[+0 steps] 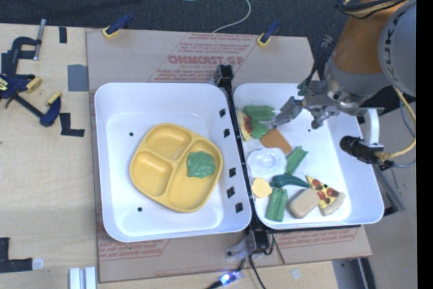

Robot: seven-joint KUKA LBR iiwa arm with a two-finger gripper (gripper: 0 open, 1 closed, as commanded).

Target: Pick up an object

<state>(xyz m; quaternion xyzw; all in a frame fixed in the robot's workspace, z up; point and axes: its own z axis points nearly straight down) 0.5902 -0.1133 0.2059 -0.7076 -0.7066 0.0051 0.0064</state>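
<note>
White plastic makes up both shallow bins, set side by side on a sheet of brown cardboard (203, 57) over the wooden bench. The left bin (115, 145) holds a yellow plastic tray with three compartments (169, 172); a green leaf-shaped toy (201, 164) lies in the tray's right-hand compartment.

The right bin (358, 193) carries a heap of toy food. Along its far left side lie a green leafy piece (259, 112) and, beside it, a red and yellow piece (245, 125). An orange-brown wedge (276, 140) sits just nearer, with a clear round lid-like piece (264, 160) below it. Further toward the near edge are a green stick (295, 160), a dark teal curved pod (289, 181), a small yellow disc (261, 187), a green pod (276, 205), a tan bread-like lump (303, 202) and a pizza slice with red topping (327, 195).

The grey arm with its orange band (362, 30) reaches in from the right, wrist bent down over the far part of the right bin. The gripper (302, 113) hangs above the bin with its two fingers spread apart, nothing between them; the left fingertip (284, 112) points toward the green leafy piece and the orange-brown wedge.
</note>
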